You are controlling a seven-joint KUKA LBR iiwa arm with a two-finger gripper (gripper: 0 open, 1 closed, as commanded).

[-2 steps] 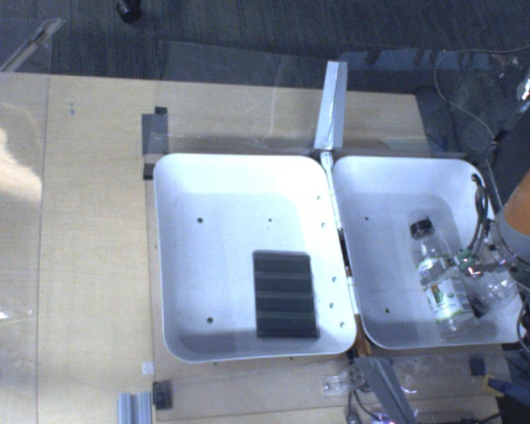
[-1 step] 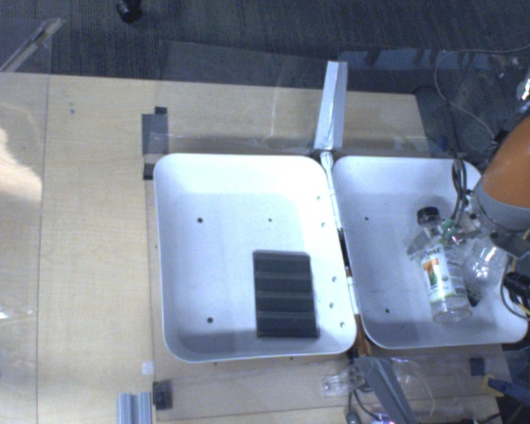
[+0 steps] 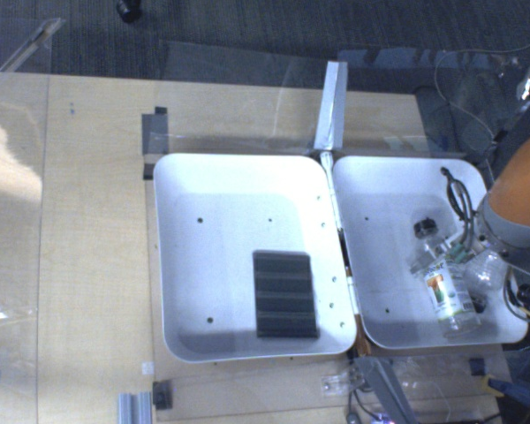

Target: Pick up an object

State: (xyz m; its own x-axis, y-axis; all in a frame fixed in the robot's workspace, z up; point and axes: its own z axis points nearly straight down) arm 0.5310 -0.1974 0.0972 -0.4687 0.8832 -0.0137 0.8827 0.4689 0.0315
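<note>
A black ribbed rectangular block (image 3: pixel 285 294) lies flat in the left bin (image 3: pixel 185 237), toward its front middle. In the right bin (image 3: pixel 371 201) a small clear bottle with an orange and green label (image 3: pixel 442 293) lies near the front right corner. My gripper (image 3: pixel 452 259) is down in this bin, right over the bottle's upper end, with the orange-banded wrist (image 3: pixel 518 193) above it at the right edge. Whether the bottle sits inside the gripper is hidden by glare and clear plastic. A small dark piece (image 3: pixel 424 228) lies just beyond the gripper.
A metal divider post (image 3: pixel 331 104) stands behind the seam between the bins. Black cables (image 3: pixel 458 197) loop over the right bin's far right side. The wooden bench (image 3: pixel 88 263) stretches out to the left of the bins.
</note>
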